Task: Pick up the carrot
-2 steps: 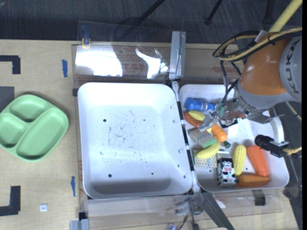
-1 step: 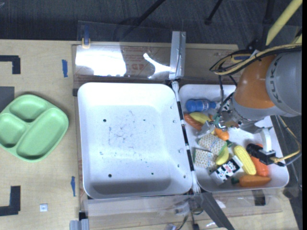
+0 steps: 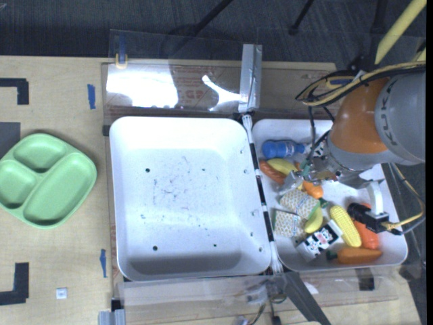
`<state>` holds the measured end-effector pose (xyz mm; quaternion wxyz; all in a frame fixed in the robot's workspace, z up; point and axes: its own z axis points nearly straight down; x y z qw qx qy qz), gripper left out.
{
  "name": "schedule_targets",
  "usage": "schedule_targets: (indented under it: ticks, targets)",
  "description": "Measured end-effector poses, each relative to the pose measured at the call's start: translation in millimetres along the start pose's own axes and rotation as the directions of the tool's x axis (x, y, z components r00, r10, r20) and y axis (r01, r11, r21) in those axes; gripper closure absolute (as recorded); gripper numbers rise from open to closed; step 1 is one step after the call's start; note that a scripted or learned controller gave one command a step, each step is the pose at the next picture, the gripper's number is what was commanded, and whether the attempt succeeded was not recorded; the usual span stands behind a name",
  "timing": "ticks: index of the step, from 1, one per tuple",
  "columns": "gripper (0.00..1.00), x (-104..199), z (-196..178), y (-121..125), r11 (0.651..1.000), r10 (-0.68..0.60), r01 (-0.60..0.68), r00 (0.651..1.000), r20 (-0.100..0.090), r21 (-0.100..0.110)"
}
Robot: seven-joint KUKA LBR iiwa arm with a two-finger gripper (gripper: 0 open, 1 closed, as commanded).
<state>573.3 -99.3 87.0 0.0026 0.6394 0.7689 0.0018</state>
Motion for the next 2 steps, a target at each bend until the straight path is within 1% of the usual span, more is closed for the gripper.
schedule_targets:
  ticks: [1, 2]
  targets:
    - [1.00, -1.4, -11.6, 1.3, 1.000, 0.001, -0.001, 1.000, 0.003, -0.005]
    - [1.00, 43.6, -199.6, -18.4, 0.997, -0.081, 0.081, 0.997, -0.001, 0.005]
